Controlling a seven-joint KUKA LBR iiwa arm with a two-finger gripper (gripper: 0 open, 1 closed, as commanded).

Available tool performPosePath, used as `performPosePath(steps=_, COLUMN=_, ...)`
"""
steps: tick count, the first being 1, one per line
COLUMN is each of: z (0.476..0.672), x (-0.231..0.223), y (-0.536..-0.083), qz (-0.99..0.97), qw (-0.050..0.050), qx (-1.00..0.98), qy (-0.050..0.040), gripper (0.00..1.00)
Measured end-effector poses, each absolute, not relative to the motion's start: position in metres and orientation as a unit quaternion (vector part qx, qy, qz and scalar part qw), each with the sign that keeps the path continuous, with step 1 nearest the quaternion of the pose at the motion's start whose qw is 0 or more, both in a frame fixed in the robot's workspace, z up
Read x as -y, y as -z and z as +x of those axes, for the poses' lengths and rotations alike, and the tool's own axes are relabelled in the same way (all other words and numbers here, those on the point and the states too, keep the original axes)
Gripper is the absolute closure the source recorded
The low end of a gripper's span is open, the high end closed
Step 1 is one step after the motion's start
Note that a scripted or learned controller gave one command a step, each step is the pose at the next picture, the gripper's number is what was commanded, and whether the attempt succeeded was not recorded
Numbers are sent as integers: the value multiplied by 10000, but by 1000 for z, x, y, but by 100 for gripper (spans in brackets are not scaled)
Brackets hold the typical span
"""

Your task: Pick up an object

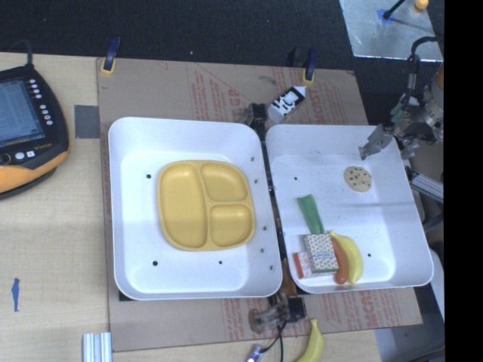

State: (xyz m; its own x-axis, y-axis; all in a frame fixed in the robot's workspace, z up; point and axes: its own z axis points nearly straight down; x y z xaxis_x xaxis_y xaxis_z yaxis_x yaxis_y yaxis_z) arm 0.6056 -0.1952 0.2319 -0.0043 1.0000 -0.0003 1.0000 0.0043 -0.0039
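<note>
The right bin (pixel 389 221) holds a round cookie (pixel 360 178), a green stick (pixel 309 213), a small patterned box (pixel 322 252), a yellow banana (pixel 352 256), an orange sausage-shaped piece (pixel 341 267) and a small red item (pixel 301 264). A yellow divided plate (pixel 205 204) lies in the left bin (pixel 124 210). My gripper (pixel 383 139) hangs over the right bin's far right corner, above and to the right of the cookie, with nothing seen in it.
A teach pendant (pixel 23 127) rests on the bench at far left. A black-and-white object (pixel 287 102) lies behind the bins, and a second banana (pixel 312 343) lies in front of them. Clamps (pixel 111 55) hold the brown board's back edge.
</note>
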Motion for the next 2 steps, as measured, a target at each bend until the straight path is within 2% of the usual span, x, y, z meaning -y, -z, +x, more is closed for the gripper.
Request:
performPosePath(steps=1, z=545, x=90, y=-191, qz=-7046, qw=21, qx=7096, qy=-21, gripper=0)
performPosePath(steps=2, z=547, x=95, y=-115, qz=-7050, qw=20, qx=7092, qy=-25, gripper=0)
